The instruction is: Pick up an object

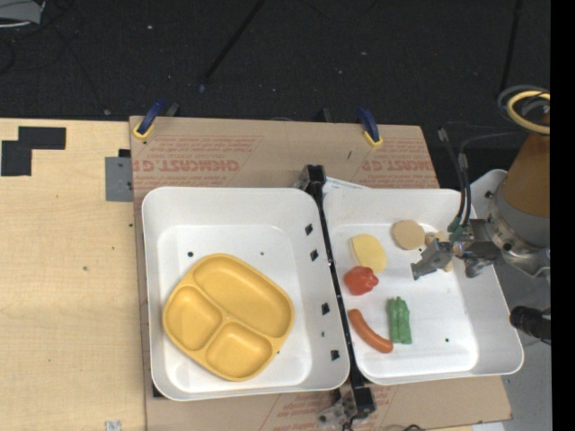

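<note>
Hovering at right of frame over the right-hand shallow white bin point(490, 348): the dark two-finger gripper point(435, 260), nothing visibly gripped, open or closed impossible to tell. Lying just left: round tan toy point(408, 234), pale yellow piece point(368, 251). Approaching, seemingly; next, descending squarely over one.

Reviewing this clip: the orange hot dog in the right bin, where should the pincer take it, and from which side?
Probably across its middle, from straight above. The hot dog lies flat and slanted on the right bin floor, long and narrow, so closing across its short width suits it best. The green vegetable sits close on its right, leaving that side tighter. The pincer hovers further back, near the tan round piece.
</note>
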